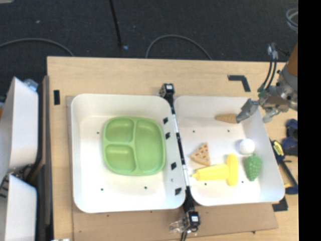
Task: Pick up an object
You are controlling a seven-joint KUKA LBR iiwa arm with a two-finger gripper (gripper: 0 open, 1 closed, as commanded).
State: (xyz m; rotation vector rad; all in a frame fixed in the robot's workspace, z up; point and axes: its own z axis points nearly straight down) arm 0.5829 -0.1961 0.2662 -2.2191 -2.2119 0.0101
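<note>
My gripper hangs over the far right corner of the right bin, open, with nothing between its fingers. Just left of it lies a tan cone-shaped piece. Nearer the front of the same bin lie a white ball, a green bumpy toy, a yellow T-shaped toy and a pizza slice.
The left bin holds a green divided plate. A black-clipped divider runs between the bins. Blue and yellow tools lie on the bench right of the right bin. White boxes stand at the far left.
</note>
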